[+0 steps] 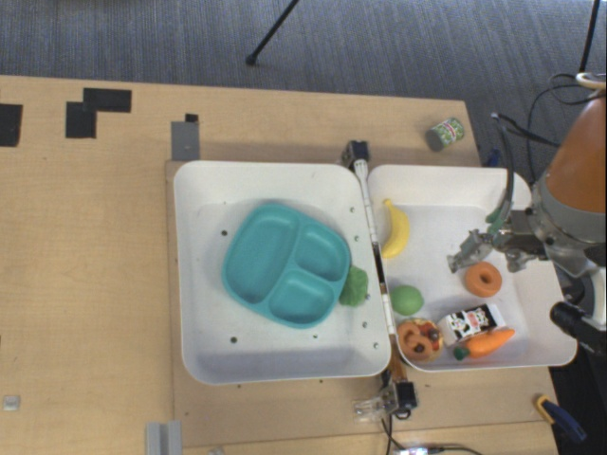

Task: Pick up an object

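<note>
The right bin holds a yellow banana, a green round fruit, an orange ring-shaped doughnut, a small pizza-like toy, a black-and-white carton and an orange carrot. My gripper hangs over the right side of this bin. It sits just above and left of the doughnut, and nothing is visibly held in it. The grey wrist with its orange band comes in from the right edge.
In the left bin lies a teal divided plate with a green leafy toy at its right rim. A small green can stands on the bench behind the right bin. Cables run along the right side.
</note>
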Motion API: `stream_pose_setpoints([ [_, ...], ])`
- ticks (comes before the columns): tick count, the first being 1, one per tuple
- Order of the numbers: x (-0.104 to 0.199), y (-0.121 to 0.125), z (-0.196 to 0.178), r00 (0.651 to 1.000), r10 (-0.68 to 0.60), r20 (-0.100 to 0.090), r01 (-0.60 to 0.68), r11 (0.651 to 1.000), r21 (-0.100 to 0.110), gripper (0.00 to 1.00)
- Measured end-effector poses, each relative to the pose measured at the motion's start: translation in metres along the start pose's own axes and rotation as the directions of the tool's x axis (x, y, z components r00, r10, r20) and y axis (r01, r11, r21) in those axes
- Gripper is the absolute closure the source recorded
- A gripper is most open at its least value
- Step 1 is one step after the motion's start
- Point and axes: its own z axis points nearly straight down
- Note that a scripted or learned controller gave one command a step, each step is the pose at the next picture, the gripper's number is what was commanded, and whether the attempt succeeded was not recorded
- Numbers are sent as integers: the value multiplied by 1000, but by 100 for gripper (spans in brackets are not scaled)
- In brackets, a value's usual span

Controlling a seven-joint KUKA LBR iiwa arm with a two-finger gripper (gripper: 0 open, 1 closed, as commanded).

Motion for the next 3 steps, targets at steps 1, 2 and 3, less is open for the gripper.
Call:
stream_pose_setpoints([
  [1, 33, 46, 79, 1000, 0, -1, 0, 1000, 3, 0],
  [2, -1, 119, 132, 1000, 3, 0, -3, 1000, 2, 0],
  [3, 8, 177, 177, 1000, -1, -1, 1, 1000, -1, 0],
])
